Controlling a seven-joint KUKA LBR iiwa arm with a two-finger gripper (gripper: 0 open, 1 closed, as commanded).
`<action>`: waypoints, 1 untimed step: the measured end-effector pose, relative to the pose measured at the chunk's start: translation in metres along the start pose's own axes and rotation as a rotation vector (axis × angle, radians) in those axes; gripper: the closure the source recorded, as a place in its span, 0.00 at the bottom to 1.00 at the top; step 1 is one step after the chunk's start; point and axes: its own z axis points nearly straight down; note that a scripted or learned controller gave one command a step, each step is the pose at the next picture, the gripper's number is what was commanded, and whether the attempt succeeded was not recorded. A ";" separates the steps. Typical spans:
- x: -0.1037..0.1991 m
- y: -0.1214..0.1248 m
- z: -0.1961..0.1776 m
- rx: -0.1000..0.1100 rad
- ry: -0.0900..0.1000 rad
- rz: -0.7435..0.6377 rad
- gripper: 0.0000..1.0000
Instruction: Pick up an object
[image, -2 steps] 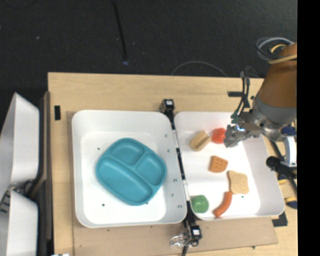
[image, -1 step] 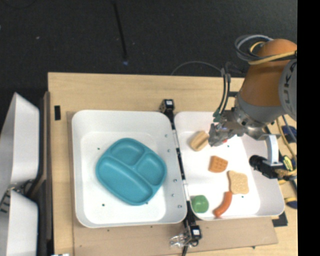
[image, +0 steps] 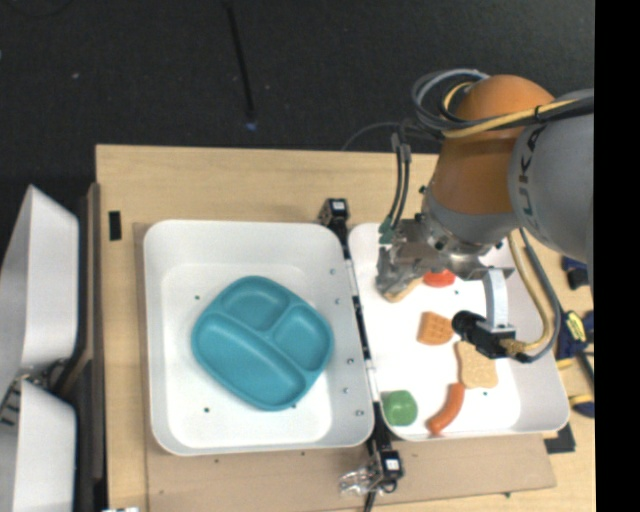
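Reaching into the right white bin (image: 535, 415), the gripper (image: 400, 278) sat low at its far-left corner; finger state indeterminable. Tan object (image: 398, 291) beneath. Next, judged: confirm grasp, then lift.

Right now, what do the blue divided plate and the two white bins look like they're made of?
Blue divided plate: likely molded plastic, matte, judging by its uniform colour and soft rounded compartment ridges.
White bins: probably thin plastic, smooth and slightly glossy, with rounded corners; painted metal can't be ruled out.
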 end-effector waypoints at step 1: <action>0.050 0.008 -0.002 -0.001 -0.001 0.000 1.00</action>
